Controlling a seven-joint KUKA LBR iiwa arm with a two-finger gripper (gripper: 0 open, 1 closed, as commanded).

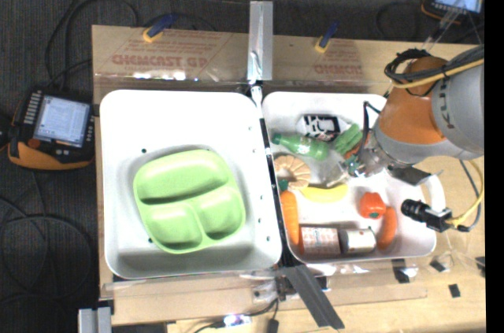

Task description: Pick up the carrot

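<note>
Since the long orange carrot (290,216) lies flat along the left wall of the right white plastic bin (425,241), touching a brown-labelled bottle (335,239), a grab could snag wall or bottle. End effector (356,164) hovers up-right of carrot; open/shut: can't tell.

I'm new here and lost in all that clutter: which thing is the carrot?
Look in the right white bin, along its left wall. The carrot lies there lengthwise, beside the jar and below the yellow banana. It is the long, plain orange taper.
</note>
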